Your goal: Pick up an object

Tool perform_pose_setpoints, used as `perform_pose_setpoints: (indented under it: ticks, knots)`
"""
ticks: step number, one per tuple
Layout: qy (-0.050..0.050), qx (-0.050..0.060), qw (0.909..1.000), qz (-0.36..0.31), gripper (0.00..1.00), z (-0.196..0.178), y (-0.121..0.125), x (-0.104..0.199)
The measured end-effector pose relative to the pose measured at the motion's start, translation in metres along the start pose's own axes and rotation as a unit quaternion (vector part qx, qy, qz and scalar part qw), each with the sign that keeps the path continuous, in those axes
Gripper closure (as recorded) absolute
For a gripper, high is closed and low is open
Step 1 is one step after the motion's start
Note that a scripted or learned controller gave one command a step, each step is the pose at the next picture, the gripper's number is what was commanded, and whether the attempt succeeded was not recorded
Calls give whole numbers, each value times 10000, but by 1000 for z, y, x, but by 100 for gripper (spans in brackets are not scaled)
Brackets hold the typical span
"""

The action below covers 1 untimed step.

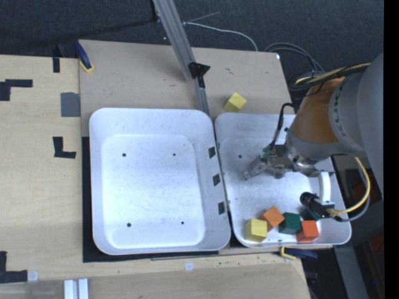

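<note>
My gripper (252,171) hangs over the middle of the right bin (240,129), its fingers pointing left and down, with nothing visible between them. Several small blocks lie along that bin's front edge: a yellow block (256,229), an orange block (273,216), a dark green block (291,222) and a red-orange block (308,230). They sit well below and to the right of the gripper. Another yellow block (235,101) rests on the bench just behind the right bin.
The left bin (149,120) stands beside the right one. A grey metal bar (177,33) slants down from the top to the gap between the bins. Cables (349,198) trail at the right by the arm.
</note>
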State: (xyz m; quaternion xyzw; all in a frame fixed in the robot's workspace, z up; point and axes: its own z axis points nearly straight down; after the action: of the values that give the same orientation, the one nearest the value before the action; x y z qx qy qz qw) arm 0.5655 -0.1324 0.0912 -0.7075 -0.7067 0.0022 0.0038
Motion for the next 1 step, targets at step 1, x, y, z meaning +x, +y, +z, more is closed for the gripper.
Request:
perform_pose_setpoints:
  ticks: [1]
  knots:
    - [-19, -86, 10000, -35, 0, -61, 105, 25]
